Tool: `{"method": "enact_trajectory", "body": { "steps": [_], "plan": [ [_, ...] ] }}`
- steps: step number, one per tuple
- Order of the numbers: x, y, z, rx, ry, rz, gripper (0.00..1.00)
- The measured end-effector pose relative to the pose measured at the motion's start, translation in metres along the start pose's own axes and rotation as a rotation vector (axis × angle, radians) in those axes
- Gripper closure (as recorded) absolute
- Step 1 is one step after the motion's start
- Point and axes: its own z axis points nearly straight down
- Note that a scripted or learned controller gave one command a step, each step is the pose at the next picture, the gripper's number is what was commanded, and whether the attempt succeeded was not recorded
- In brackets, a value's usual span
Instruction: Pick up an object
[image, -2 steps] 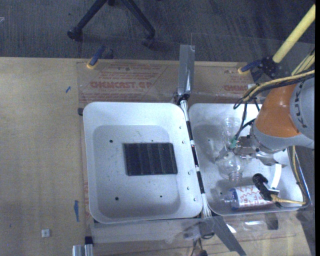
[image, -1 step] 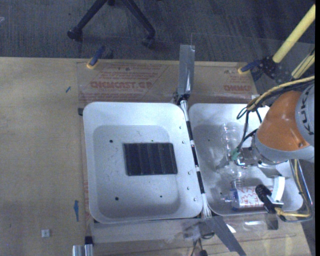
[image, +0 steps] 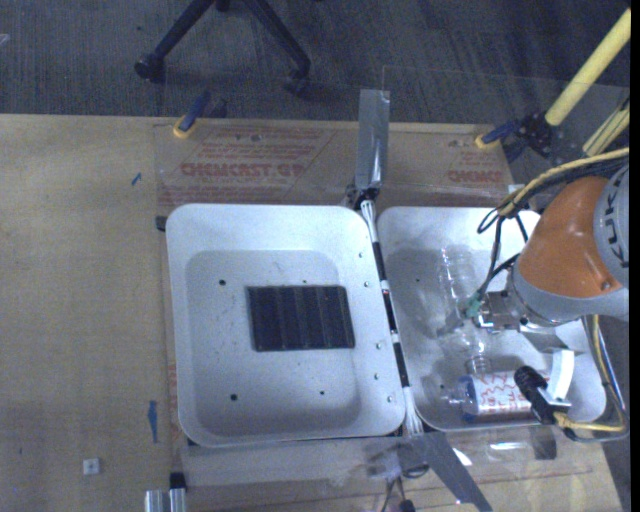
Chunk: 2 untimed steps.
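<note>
right bin (image: 420, 235): crowded at near edge by can (image: 495, 395) | hand (image: 478, 312): lowered mid-bin, grip state cannot be told

I see open floor around the dark ribbed block (image: 300, 318) lying flat in the middle of the left bin (image: 200, 240), so I could come down on any side of it. The right bin (image: 410, 235) is tighter: my arm (image: 570, 255) covers its right side, clear bottles (image: 458, 285) crowd the middle, and a can (image: 492, 395) lies along the near wall.
</note>
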Motion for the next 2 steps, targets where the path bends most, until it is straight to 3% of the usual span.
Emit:
{"method": "enact_trajectory", "body": {
  "steps": [1,2],
  "plan": [
    [0.057,0.072,-0.079,0.033,0.007,-0.035,1.0],
    [0.064,0.083,-0.078,0.04,0.002,-0.102,1.0]
  ]
}}
